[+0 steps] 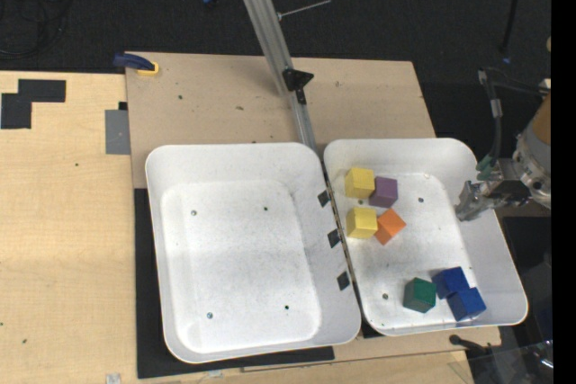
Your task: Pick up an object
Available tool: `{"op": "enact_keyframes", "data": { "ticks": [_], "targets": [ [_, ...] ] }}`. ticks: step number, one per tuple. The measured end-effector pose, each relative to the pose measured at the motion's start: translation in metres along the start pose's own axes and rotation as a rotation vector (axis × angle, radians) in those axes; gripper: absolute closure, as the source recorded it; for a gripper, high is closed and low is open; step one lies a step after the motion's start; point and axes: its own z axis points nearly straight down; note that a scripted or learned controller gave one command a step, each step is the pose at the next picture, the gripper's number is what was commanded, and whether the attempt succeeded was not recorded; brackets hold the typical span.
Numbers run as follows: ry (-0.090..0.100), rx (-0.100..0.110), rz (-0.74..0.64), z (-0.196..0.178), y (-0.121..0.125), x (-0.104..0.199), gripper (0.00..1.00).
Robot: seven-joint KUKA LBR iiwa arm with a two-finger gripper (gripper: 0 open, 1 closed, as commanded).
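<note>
Gripper [470,200], finger state indiscernible, at the right bin's [504,256] three o'clock rim; all blocks unpicked, including the orange block [391,227].

The arm [540,135] is showing at three o'clock as a pale grey, rounded housing, with an orange band [543,114] glowing along its curved edge. Below that, a darker wrist block [526,180] is carrying a small teal-green patch [487,165] on its nine o'clock side. The claw [469,200] is appearing as a grey metallic piece with a black part behind it. A thin grey cable or rod [494,108] is running up toward twelve o'clock from the wrist, looking slightly bent at its top. Finer details are reading as blurred.
</note>
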Motion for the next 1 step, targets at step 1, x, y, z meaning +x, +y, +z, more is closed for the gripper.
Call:
{"op": "enact_keyframes", "data": {
  "ticks": [1],
  "targets": [
    [0.001, 0.001, -0.001, -0.0010, 0.0087, 0.0457, 1.00]
  ]
}}
